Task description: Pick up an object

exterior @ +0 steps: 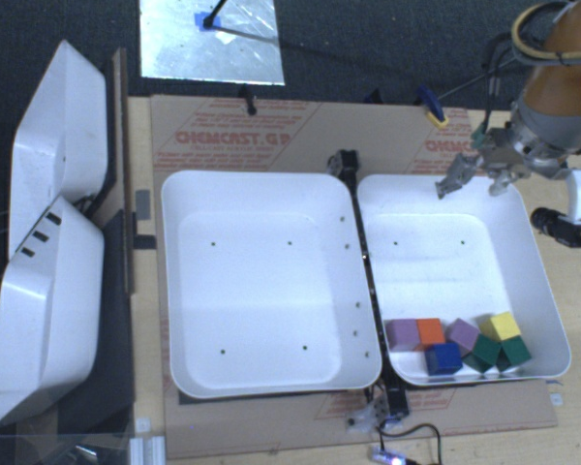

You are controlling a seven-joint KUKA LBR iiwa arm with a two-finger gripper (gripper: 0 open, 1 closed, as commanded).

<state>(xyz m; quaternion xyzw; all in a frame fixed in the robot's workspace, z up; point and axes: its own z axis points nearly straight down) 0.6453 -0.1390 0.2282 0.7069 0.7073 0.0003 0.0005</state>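
Several small blocks lie clustered at the near edge of the right bin (523,250): a purple block (403,334), an orange block (430,331), a blue block (443,357), a lilac block (462,334), a yellow block (504,325) and two green blocks (483,353) (513,354). My gripper (476,182) hangs above the bin's far rim, far from the blocks. Its two fingers (451,184) are spread apart and open, with nothing between them.
The left bin (261,279) sits beside the right one, joined by a black divider strip (366,269). A shiny metal sheet (211,27) lies beyond the bench. White moulded covers (48,250) stand at the far left.
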